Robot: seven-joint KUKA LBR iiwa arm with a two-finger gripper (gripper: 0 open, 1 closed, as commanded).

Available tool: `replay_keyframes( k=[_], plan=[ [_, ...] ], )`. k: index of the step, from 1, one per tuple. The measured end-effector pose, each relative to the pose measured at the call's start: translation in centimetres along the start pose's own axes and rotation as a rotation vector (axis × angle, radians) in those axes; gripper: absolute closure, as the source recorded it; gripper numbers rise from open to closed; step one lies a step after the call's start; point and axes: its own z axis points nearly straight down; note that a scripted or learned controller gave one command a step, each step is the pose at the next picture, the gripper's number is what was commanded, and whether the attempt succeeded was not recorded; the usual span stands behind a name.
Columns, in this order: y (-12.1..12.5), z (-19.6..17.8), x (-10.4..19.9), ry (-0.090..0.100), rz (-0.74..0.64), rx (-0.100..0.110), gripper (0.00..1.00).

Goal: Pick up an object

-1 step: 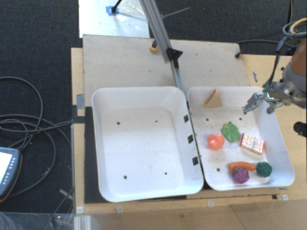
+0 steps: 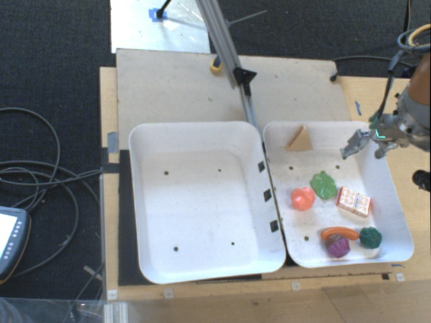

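The right bin (image 2: 387,173) holds several toy foods: a tan wedge (image 2: 300,139) at the back, a green leafy piece (image 2: 324,185), a red tomato (image 2: 303,198), a pink and white wafer block (image 2: 354,202), an orange carrot (image 2: 339,233), a purple piece (image 2: 338,247) and a dark green broccoli (image 2: 370,237). My gripper (image 2: 367,144) hangs over the bin's back right part, open, with nothing between its fingers. It is above and to the right of the green piece, apart from every object.
The left bin (image 2: 145,140) lies beside the right one, with black clips along the shared rim. A slanted grey pole (image 2: 222,36) crosses the bench from the back. Cables lie on the floor at the left.
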Motion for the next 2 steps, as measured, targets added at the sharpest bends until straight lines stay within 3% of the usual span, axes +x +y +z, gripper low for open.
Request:
replay_keyframes(
  k=[2],
  plan=[
    [0.2, 12.4, -0.4, 0.002, 0.005, 0.006, 0.00]
  ],
)
